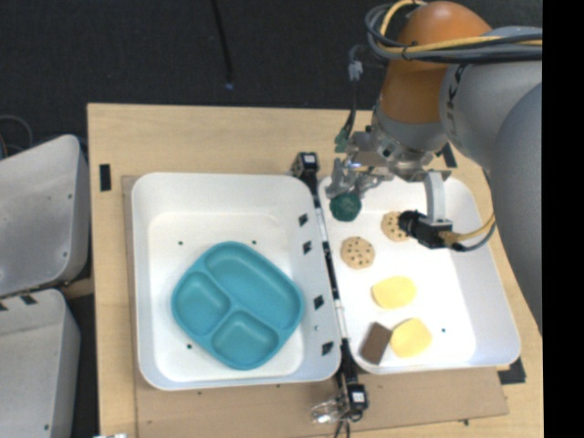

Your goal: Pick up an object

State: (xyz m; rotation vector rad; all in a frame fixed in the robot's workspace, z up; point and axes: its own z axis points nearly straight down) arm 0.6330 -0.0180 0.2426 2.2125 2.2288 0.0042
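The grey arm (pixel 493 108) comes in from the right, its orange band (pixel 429 53) bulging above the wrist, and ends over the far left corner of the right bin (pixel 474 336). There the pincer (pixel 348 192) hangs just above a small dark teal round thing (pixel 346 209) that sits close against the bin's left wall. The teal thing looks to be right at the fingertips, but from this slant I cannot tell whether the pincer is wide, narrow or gripping it.

Taking that teal thing as the mark: just nearer the viewer lies a round chocolate-chip cookie (pixel 358 252), flat on the bin floor. To the right of the teal thing is a second cookie (pixel 394 225), partly covered by a black fitting with a yellowish cable (pixel 429 230) that hangs off the arm. Further toward the viewer, past the first cookie, lies a pale yellow oval piece (pixel 393 292), and beyond that another yellow piece (pixel 411 337) with a small brown block (pixel 375 342) touching its left side, near the bin's front left corner.

To the left of the teal thing, across the dividing wall, the left bin (pixel 155 245) holds a teal compartment plate (pixel 237 304) with three sections, lying flat and turned at an angle. Both bins rest side by side on the pale wooden desk (pixel 109 144).
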